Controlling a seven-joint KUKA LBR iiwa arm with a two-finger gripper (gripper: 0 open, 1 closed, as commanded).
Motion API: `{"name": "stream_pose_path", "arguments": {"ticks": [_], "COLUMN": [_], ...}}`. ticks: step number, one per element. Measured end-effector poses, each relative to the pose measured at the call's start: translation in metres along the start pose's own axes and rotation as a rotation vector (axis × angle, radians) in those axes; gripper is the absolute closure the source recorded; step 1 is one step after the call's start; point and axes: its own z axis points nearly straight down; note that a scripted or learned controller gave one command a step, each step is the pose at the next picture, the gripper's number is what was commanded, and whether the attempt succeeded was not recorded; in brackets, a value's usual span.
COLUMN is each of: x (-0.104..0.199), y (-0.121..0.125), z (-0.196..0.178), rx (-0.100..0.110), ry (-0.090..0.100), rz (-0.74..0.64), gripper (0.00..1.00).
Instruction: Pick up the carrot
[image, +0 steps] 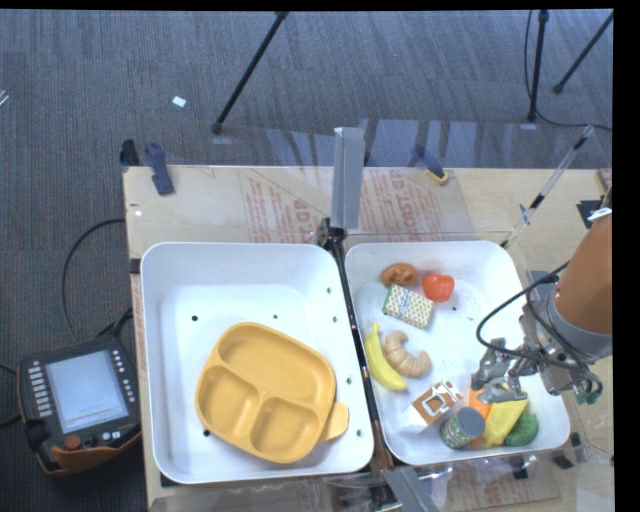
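The carrot (480, 403) shows as a small orange piece near the front right of the right bin (500, 262). It is wedged between a small carton (435, 402), a can (462, 428) and a yellow-green item (505, 420). My gripper (500, 378) hangs just above and slightly right of the carrot and hides part of it. I cannot tell whether it touches the carrot.
The right bin also holds a banana (383, 362), a croissant (408, 352), a checkered packet (407, 306), a tomato (437, 287), a brown pretzel (399, 273) and a green item (526, 429). A yellow divided tray (268, 392) lies in the left bin (170, 300).
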Motion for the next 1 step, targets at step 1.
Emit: {"name": "stream_pose_path", "arguments": {"ticks": [1], "x": [-0.0018], "y": [0.0013], "z": [-0.0093], "rx": [-0.001], "ry": [-0.001], "rz": [-0.005], "gripper": [1.0]}}
